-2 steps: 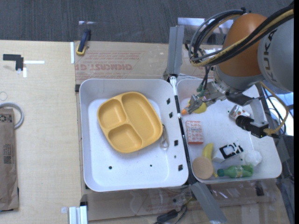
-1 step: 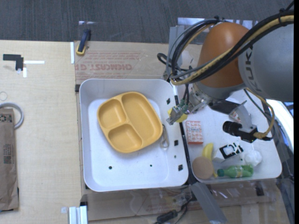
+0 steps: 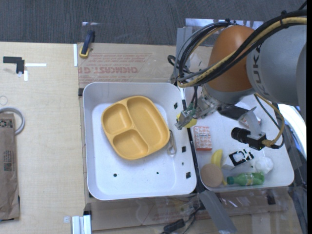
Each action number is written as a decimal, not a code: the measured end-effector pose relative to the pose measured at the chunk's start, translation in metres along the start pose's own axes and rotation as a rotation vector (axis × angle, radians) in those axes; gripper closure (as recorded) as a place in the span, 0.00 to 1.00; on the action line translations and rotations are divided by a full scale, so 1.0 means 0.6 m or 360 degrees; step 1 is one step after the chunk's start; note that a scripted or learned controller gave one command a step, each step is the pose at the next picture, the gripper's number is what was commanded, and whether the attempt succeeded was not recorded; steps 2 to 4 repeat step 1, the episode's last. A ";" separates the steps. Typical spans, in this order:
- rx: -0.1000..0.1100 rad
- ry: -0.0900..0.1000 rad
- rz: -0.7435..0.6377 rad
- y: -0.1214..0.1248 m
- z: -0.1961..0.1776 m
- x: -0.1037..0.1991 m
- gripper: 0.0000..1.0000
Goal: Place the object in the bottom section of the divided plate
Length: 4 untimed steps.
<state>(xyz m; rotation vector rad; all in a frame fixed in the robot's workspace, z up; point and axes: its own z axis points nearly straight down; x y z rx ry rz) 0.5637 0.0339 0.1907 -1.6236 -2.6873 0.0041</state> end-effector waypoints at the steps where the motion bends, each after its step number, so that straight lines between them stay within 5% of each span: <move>1: -0.0004 -0.0003 -0.0286 0.040 -0.001 0.055 1.00; 4: -0.0004 -0.0003 -0.0286 0.040 -0.001 0.055 1.00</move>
